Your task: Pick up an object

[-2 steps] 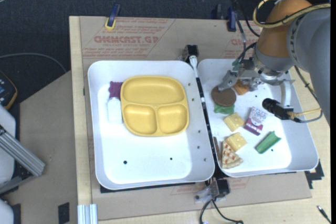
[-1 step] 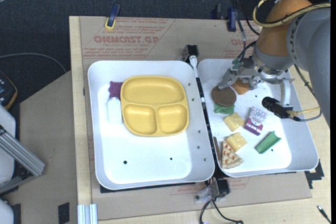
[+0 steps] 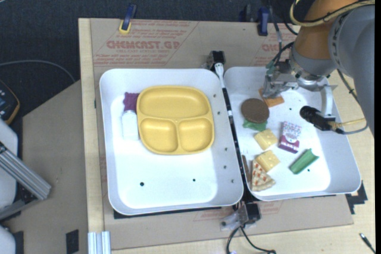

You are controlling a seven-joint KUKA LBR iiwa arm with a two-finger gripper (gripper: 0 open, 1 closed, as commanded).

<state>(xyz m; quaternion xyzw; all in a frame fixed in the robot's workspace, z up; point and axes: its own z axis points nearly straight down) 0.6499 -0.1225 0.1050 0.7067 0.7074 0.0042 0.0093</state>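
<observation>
One gripper [image 3: 275,85] hangs low in the right bin [image 3: 339,178] — just beside the brown disc [image 3: 255,109], over an orange piece [image 3: 274,102]; its opening can't be told.

Bench [image 3: 89,146], cardboard-topped: L bin [image 3: 113,128], R bin [image 3: 339,157] side by side.

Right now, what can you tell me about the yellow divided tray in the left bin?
The yellow divided tray looks like moulded plastic, with rounded corners and three compartments: one wide one along the far side and two smaller ones on the near side. It lies flat and upright in the left bin, toward the far half. All its compartments look bare. A purple item and a white item sit against its left edge. The gripper is over the right bin, well apart from it.
</observation>
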